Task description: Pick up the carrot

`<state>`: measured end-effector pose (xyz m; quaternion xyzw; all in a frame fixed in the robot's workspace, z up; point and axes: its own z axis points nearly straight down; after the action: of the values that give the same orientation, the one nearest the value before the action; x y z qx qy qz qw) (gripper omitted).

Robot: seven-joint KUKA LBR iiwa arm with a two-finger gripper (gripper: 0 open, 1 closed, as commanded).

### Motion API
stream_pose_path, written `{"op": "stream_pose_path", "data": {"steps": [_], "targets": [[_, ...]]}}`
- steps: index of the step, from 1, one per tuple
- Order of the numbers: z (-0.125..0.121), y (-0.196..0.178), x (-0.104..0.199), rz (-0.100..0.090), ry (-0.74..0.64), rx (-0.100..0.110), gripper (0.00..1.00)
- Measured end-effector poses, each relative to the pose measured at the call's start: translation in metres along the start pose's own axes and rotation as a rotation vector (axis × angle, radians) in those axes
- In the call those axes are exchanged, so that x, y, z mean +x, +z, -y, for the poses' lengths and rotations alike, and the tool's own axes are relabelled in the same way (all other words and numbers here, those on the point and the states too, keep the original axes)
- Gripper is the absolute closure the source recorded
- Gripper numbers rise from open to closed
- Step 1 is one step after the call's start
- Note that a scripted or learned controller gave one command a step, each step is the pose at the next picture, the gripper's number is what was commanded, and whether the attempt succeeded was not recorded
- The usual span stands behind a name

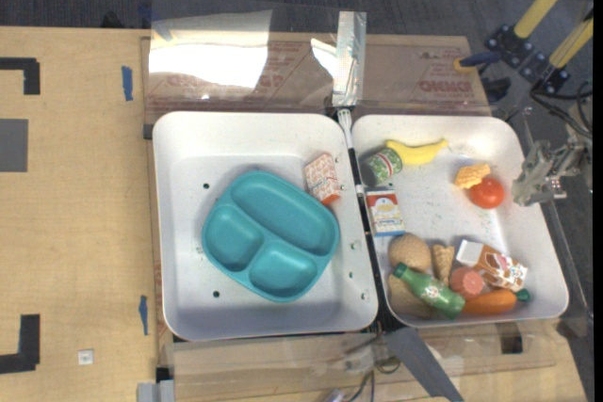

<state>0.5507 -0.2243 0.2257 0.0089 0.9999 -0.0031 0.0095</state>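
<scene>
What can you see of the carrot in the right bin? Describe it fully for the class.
The carrot is a smooth orange toy, plastic by its look, with a small green end pointing right. It lies flat, roughly level across the picture, near the front edge of the right bin. A green bottle meets its left end, and a patterned packet lies just behind it.

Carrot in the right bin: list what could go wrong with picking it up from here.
1. The carrot lies tight against the bin's bottom wall, so a finger may strike the rim.
2. It is crowded: the green bottle and a patterned packet touch or nearly touch it, so either could be grabbed or dragged along.
3. The gripper sits at the bin's right edge, with the tomato close by.
</scene>
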Motion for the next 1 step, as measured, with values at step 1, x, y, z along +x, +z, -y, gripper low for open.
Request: {"op": "stream_pose_path", "data": {"steps": [1], "targets": [[-0.0032, 0.0814, -0.008, -0.017, -0.453, -0.014, 1.0]]}}
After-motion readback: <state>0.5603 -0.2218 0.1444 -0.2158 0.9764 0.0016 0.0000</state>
